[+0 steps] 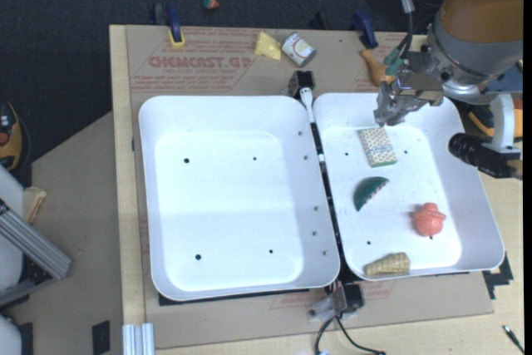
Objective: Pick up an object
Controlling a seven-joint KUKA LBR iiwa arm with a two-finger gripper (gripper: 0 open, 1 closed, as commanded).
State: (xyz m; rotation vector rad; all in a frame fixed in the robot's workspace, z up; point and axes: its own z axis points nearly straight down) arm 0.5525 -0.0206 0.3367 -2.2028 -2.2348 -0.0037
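Pincer (389, 114): poised over the far edge of the right bin (465, 253); whether spread or pressed together, I cannot tell.
Nearest object: patterned block (377, 145), just below the pincer on the bin floor; likely light and stiff, best taken across its 2 long sides.
Others: green wedge (369, 192), pink toy (429, 219), tan piece (388, 264), well apart.
Room: open floor around the block; rim close behind.
Left bin (166, 262): beside it on the counter (125, 179).

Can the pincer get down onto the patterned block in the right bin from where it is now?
Probably yes. The pincer hangs just above the patterned block, nothing lies between them, and the green wedge sits apart from it.
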